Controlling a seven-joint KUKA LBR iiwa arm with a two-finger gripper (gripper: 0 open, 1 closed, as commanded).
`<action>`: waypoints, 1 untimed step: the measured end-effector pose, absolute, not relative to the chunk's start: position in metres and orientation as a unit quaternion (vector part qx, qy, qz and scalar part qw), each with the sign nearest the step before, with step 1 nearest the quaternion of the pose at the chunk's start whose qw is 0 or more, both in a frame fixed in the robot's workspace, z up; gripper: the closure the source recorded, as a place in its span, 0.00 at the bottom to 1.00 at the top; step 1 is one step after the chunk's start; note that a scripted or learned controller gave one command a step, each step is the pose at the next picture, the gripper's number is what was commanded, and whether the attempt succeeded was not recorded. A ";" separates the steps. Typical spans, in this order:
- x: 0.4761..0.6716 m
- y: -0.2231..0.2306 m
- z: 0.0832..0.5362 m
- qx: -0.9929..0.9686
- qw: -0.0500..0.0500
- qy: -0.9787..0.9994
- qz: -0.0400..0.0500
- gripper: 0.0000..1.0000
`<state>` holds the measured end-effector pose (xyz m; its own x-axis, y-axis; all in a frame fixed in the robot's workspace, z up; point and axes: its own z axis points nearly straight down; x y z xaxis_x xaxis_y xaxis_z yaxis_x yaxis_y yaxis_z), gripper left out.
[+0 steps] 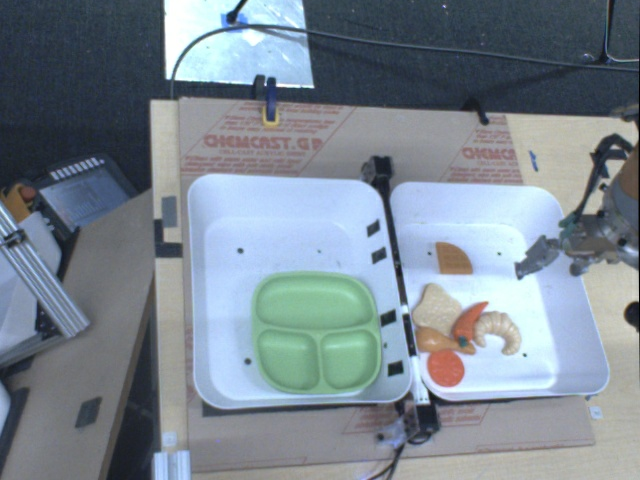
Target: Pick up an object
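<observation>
The right bin (pixel 560 298) holds a cluster of toy food near its front left. There is an orange half-round piece (pixel 453 258), a tan bread-like piece (pixel 436 307), a red pepper (pixel 469 320), a pale croissant shape (pixel 501 330), an orange carrot-like piece (pixel 434 340) and a red disc (pixel 446 368). My gripper (pixel 538 256) hangs over the right side of this bin, right of the food and well apart from it. Nothing shows between its fingers.
The left bin (pixel 230 228) holds a green three-compartment plate (pixel 315 330). A black clip divider (pixel 385 258) runs between the two bins. Cardboard lies under both bins. The far and right parts of the right bin have bare floor.
</observation>
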<state>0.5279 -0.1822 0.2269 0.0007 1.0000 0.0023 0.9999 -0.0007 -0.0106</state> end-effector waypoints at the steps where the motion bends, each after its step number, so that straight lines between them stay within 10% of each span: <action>1: 0.531 -0.182 0.233 -0.706 -0.001 -0.708 0.000 0.00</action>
